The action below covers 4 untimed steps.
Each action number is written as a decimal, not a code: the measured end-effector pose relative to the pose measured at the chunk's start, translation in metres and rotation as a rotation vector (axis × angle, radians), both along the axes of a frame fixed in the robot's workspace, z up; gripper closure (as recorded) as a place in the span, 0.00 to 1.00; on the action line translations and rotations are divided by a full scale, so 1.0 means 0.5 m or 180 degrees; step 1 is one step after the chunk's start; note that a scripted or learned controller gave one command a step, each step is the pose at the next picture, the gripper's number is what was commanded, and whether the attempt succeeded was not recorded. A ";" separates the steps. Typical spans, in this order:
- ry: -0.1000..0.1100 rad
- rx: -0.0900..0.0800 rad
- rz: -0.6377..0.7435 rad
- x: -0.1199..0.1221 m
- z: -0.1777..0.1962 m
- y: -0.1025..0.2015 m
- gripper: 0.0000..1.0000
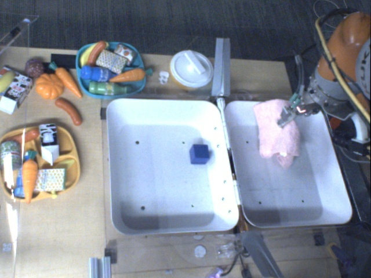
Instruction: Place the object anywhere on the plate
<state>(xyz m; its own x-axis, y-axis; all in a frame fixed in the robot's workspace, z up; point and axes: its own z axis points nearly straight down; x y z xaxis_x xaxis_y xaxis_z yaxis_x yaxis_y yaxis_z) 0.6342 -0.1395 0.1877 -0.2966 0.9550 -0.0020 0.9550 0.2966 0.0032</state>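
A small blue cube [199, 153] lies in the left bin [133, 213], right of its middle, with nothing touching it. In the right bin [313, 207] a pale pink plate [276, 139] rests in the far half, its shape soft and uneven from this angle. My gripper [286, 118] reaches in from the right and hangs over the plate's far right part, well away from the cube. Whether it touches the plate is unclear.
A metal divider [220, 68] runs between the bins at the back. Behind the left bin stand a white lidded bowl [192, 68] and a blue bowl of toy food [110, 68]. A yellow tray of toys [37, 164] and loose toy vegetables lie at the left.
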 end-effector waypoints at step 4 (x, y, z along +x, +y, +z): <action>-0.0004 -0.0007 0.3864 -0.083 0.083 0.312 1.00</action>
<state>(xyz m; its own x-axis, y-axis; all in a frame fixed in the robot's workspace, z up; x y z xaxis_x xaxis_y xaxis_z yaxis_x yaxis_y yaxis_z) 0.5926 0.0166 0.2290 -0.9984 0.0558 -0.0043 0.0558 0.9984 0.0023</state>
